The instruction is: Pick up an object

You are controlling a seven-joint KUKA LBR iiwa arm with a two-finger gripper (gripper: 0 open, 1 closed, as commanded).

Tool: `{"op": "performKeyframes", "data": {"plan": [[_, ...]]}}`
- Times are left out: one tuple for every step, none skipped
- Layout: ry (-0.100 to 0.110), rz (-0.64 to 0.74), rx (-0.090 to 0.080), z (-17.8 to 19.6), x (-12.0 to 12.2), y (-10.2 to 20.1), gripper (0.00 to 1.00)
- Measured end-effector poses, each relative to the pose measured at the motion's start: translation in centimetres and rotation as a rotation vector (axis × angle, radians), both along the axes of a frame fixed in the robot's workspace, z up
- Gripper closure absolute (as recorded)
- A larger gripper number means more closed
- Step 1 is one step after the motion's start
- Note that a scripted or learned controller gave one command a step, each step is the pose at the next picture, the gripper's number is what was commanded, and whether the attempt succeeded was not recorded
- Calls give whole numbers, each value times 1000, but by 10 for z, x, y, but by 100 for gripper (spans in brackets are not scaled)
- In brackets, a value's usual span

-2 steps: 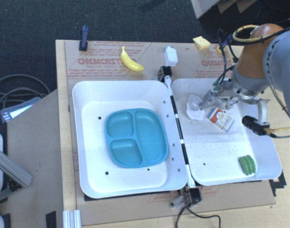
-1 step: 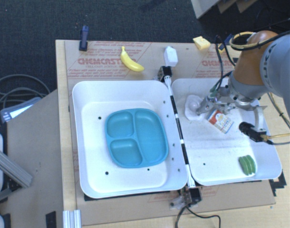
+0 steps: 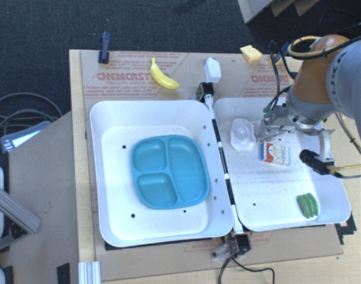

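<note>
Your pincer (image 3: 268,130) hangs low over the right bin (image 3: 340,201), near that bin's far side, and you cannot tell from this slant how it is set or whether it has hold of anything. Just beside it, toward the left bin, a clear plastic cup (image 3: 242,134) lies on the right bin's floor. Just on the near side of the pincer lies a small carton (image 3: 275,154), white with red and blue print; its lettering is too small for you to read. Whether the pincer touches either one is not clear. Farther toward the right bin's near corner a green vegetable (image 3: 308,206) lies well apart from the pincer.

Look past the right bin's inner wall and you find the left bin (image 3: 109,129), holding a blue divided plate (image 3: 170,171) with three compartments.

Beyond both bins, the cardboard sheet (image 3: 127,76) under them carries red print reading "CHEMCAST". On that cardboard, beyond the left bin, lie a yellow banana (image 3: 161,76) and a dark blue clip (image 3: 104,46); a white object (image 3: 212,70) sits near the gap between the bins, and a yellow block (image 3: 250,53) lies beyond the right bin.
</note>
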State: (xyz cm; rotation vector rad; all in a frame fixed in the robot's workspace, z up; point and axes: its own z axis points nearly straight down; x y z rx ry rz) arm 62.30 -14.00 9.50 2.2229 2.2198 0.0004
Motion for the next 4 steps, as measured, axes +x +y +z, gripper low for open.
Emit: {"op": "performKeyframes", "data": {"plan": [[1, 0, 0, 0, 0, 0, 0], [2, 0, 0, -11, -37, -3, 0], [0, 0, 0, 0, -37, -3, 100], [-1, 3, 0, 90, -35, 60, 100]]}}
